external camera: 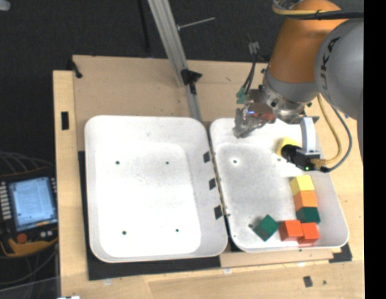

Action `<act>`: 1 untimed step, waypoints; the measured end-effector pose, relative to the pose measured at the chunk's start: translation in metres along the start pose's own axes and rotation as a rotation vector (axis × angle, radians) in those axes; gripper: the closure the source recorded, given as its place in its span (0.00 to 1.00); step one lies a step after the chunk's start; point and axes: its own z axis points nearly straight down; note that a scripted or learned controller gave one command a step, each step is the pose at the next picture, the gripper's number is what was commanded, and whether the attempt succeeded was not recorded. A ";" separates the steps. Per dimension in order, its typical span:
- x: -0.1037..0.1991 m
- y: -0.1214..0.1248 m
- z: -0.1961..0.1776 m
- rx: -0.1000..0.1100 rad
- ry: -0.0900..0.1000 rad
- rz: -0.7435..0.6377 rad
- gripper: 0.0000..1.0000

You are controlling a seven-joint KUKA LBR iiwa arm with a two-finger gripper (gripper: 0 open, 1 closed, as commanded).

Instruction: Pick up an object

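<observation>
While the metal jaws (246, 122) hang over the right bin's (261, 167) far corner, perhaps closed, I cannot tell; matte cubes, yellow (302, 184), orange (305, 199), green (265, 227), lie along its near right side.
</observation>
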 end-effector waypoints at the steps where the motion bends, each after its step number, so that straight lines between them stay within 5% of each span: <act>1: 0.054 -0.014 0.014 0.001 -0.001 0.000 1.00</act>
